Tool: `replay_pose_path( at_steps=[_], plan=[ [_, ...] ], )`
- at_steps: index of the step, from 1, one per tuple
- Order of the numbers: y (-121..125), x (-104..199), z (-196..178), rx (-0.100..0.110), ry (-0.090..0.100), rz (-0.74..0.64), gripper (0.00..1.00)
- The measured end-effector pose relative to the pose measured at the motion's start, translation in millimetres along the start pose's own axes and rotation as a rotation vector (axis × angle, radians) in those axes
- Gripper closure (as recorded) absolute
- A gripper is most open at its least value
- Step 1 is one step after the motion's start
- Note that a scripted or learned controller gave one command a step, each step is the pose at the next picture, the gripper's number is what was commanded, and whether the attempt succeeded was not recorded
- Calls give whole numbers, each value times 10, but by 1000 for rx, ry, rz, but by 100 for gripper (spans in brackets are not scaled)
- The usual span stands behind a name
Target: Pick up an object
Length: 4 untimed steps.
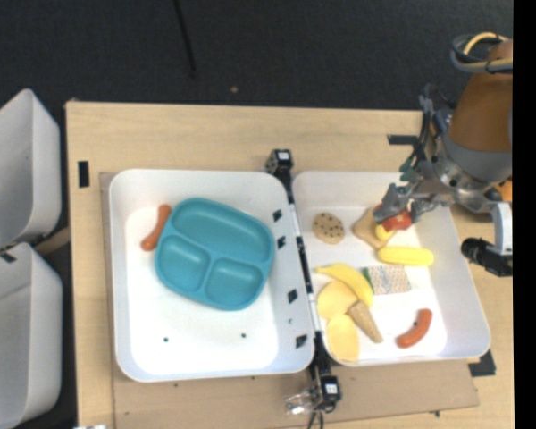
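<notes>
- Bench [205,137]: tan wood top, two shallow white bins side by side, clips at the seam betw. them.
- Right bin [460,329], nearest the lower edge of frame: pale yellow slice [343,336] at the bottom-left corner, touching a cone [365,320] that lies tilted just right of it.
- Sausage [414,328], red-orange, curved, lower right of that bin, apart from the cone.
- Banana [348,280] above the cone, w/ a second yellow slice [334,300] tucked under it; a speckled card [389,280] just right of the banana.
- Yellow oblong piece [406,256] lies flat above the card, mid-right of bin.
- Cookie [329,227], brown w/ dark spots, upper left of right bin, on its own.
- Tan wedge [368,229] right of the cookie, at the gripper tip.
- Gripper [395,214]: down in the upper part of right bin, over a small red item [389,222]; can't tell if the fingers are apart or clamped on it — too small and dark.
- Left bin [125,266]: teal divided plate [215,253] tilted in the middle; second sausage [156,227] at the plate's upper-left edge.
- Arm [478,119], orange band, comes in from upper right of frame.
</notes>
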State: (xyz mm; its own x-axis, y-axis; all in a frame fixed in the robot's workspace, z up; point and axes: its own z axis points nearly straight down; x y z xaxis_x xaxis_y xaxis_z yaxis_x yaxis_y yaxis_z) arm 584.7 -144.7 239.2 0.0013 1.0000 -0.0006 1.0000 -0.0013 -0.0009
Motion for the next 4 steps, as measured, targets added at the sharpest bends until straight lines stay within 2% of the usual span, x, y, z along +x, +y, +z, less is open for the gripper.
replay_pose_path(
  at_steps=[1, 2, 3, 4],
  plan=[
    [454, 400, 43, 1, 1, -8, 100],
    [726, 816, -53, 0, 1, -8, 100],
    [970, 1053, -76, 1, 0, -6, 100],
    [985, 1070, 124, 5, -1, -6, 100]
  ],
)
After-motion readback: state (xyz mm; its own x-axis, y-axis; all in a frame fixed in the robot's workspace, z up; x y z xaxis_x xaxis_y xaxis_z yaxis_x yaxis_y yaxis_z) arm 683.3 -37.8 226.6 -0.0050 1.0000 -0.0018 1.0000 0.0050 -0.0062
